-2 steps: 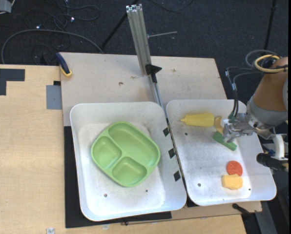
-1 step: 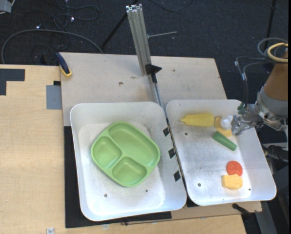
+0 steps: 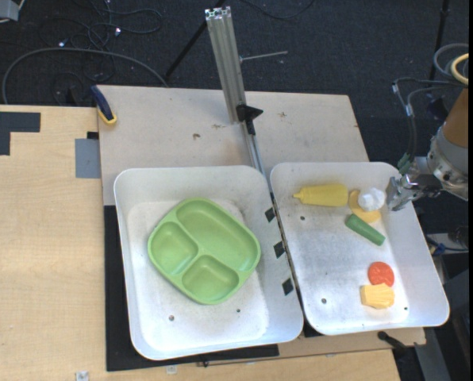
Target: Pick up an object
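Two shallow white bins sit side by side on the bench. Left bin (image 3: 133,308) carries a green divided tray (image 3: 203,249), lying flat near its middle, turned at a slant. Its three compartments look bare, and it seems too broad for an easy grab, so I judge it an unlikely target.

Right bin (image 3: 332,308) holds the small pieces, scattered loose, which suits a program that tries picks at random. Near the top edge lies a yellow bottle-like piece (image 3: 322,195) on its side; just beside it to the right is a small white piece (image 3: 371,200), touching or nearly touching a green stick (image 3: 365,229) that lies at a slant. Well apart, near the lower right corner, a red ball (image 3: 381,273) rests against a yellow block (image 3: 377,295).

At the far right the gripper (image 3: 401,190) hangs at the right bin's upper right rim, near the white piece, the arm coming in low from the side. Nothing sits in it, and its opening I cannot tell from this angle. Any pick is not yet made
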Tool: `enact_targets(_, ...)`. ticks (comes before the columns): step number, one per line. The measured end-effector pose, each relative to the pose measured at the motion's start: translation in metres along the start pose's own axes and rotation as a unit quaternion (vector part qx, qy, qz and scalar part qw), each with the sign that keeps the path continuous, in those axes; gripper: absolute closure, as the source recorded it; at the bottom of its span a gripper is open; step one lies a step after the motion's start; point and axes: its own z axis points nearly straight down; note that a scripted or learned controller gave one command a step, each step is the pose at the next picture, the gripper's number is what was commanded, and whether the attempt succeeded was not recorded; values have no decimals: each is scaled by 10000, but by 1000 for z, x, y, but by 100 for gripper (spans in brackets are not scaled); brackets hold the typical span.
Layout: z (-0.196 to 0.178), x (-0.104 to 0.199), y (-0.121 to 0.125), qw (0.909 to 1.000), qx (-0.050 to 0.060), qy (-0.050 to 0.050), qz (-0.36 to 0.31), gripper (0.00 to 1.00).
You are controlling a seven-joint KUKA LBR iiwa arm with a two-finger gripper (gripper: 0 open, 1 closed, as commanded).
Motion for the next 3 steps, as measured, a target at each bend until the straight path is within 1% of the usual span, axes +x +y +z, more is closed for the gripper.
enact_targets(1, -11, 55, 3, 10000, 19, 18, -25, 100)
enact_targets(3, -27, 156, 10, 10000, 20, 14, -22, 100)
